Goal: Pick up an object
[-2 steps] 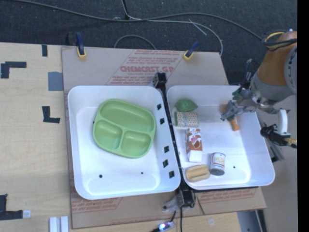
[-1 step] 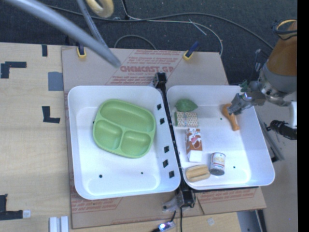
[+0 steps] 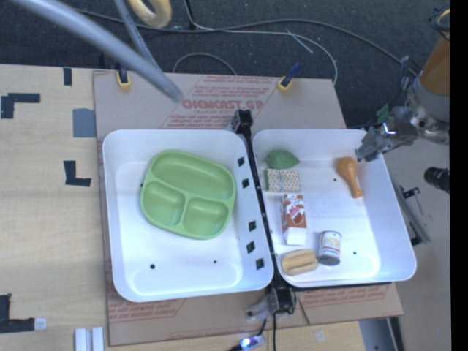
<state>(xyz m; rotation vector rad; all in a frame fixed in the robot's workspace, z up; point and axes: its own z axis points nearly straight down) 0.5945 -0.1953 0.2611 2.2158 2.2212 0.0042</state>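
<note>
The right bin [image 3: 387, 225] holds several small objects: a green lump [image 3: 281, 158], a patterned packet [image 3: 283, 179], a red-and-white carton [image 3: 294, 218], a small can [image 3: 330, 247], a tan bread roll [image 3: 299, 261] and an orange drumstick-shaped toy [image 3: 350, 175]. My gripper [image 3: 371, 148] hangs over the bin's upper right corner, just right of and above the orange toy. Nothing shows between its fingers.
The left bin [image 3: 124, 254] holds a green divided plate [image 3: 189, 194]. A black clamp strip [image 3: 252, 196] runs between the bins. Both bins rest on a cardboard sheet [image 3: 219, 101]. Cables and a grey pole [image 3: 88, 28] cross the top left.
</note>
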